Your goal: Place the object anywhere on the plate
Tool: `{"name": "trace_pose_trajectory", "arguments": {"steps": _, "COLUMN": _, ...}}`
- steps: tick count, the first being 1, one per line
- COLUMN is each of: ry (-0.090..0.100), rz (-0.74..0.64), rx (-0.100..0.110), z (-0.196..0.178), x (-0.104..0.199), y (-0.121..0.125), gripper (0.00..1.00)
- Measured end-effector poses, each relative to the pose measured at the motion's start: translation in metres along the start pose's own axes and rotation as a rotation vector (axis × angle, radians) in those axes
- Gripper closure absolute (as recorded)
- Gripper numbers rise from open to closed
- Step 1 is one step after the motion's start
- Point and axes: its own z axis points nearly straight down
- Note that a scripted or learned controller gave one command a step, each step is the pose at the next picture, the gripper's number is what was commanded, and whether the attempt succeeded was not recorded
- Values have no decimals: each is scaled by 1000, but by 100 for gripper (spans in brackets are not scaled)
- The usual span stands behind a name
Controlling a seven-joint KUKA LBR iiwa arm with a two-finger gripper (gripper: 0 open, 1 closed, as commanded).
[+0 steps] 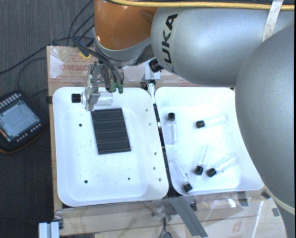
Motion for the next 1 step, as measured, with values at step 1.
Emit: {"name": "trace_pose_trajectory", "arguments": {"steps": 1, "ry": 3, "rz": -276, "rx": 0, "z": -51, "x": 68, "y": 0, "gripper": 100}}
